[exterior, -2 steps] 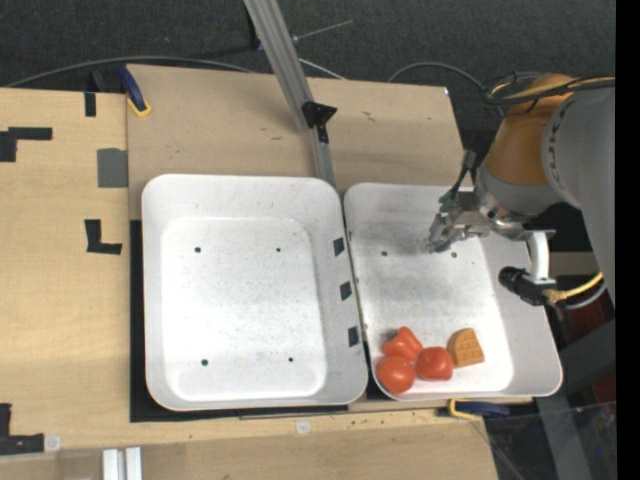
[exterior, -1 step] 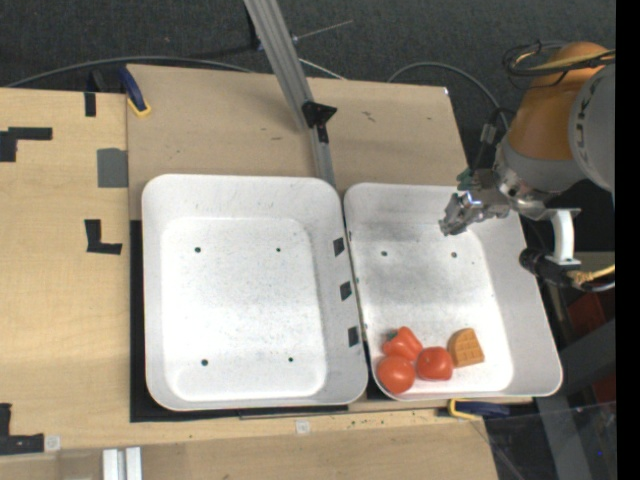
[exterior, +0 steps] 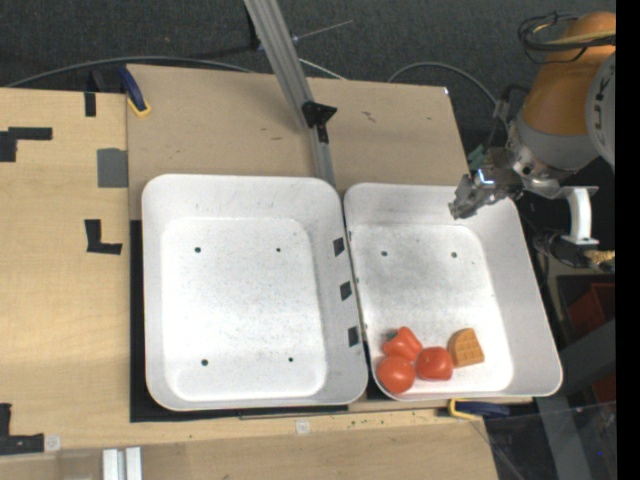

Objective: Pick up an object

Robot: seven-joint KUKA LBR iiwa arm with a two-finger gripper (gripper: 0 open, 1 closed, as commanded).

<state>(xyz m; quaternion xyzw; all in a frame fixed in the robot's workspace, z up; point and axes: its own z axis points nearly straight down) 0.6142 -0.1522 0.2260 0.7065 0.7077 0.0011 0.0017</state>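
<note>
Three red tomato-like pieces (exterior: pixel 412 358) and a tan waffle-like piece (exterior: pixel 465 347) lie together in the near corner of the right bin (exterior: pixel 430 268). My gripper (exterior: pixel 466 204) hangs over that bin's far right corner, well away from the objects. I see nothing between its fingers. The arm (exterior: pixel 565 98) comes in from the right, its orange band above the wrist.
The left bin (exterior: pixel 240 288) sits beside the right one, joined at a raised middle rim. A slanted metal pole (exterior: pixel 290 68) crosses the bench behind the bins. Black tape marks and a blue clamp (exterior: pixel 135 93) lie at the far left.
</note>
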